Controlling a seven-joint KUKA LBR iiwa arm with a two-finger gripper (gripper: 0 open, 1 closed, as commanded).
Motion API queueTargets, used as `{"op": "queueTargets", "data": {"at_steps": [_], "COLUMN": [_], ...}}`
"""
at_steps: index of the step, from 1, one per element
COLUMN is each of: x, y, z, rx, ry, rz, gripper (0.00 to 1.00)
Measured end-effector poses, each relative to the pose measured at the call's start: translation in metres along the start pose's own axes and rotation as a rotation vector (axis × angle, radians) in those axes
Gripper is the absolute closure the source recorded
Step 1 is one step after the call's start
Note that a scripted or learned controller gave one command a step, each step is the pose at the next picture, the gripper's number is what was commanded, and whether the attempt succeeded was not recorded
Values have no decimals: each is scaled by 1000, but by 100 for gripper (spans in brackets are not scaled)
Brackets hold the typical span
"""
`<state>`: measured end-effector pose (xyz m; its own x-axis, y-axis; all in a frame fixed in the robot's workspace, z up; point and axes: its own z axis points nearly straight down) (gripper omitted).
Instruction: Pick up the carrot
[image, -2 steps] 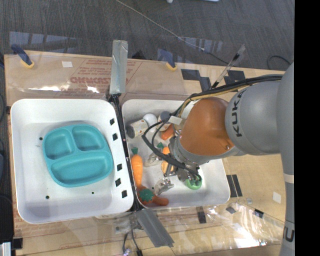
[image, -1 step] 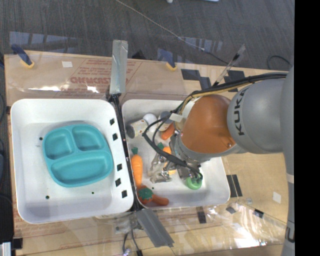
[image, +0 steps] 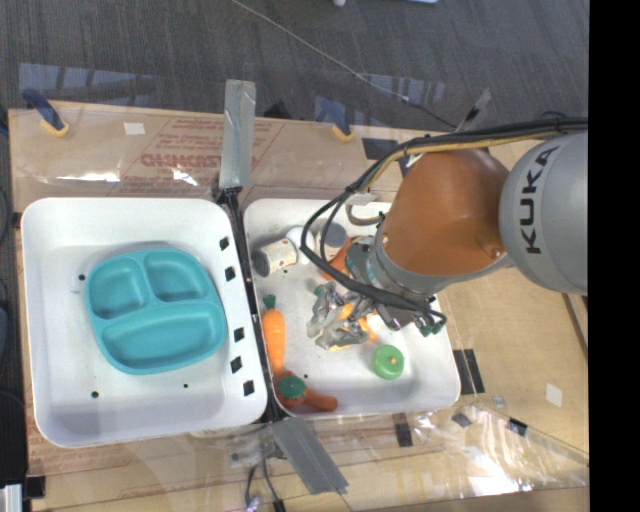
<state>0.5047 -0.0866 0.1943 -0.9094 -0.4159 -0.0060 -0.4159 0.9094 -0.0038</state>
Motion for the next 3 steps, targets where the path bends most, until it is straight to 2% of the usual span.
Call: {"op": "queueTargets", "data": {"at_steps": [1, 2, 3], "x": [-19, 38, 43], "y": [-16, -65, -117], "z": [-95, -172, -281], "rx": [3, 6, 3], "ry": [-2, 0, 1], "rz": [-95, -77, -372], "gripper": [100, 100, 100]}}
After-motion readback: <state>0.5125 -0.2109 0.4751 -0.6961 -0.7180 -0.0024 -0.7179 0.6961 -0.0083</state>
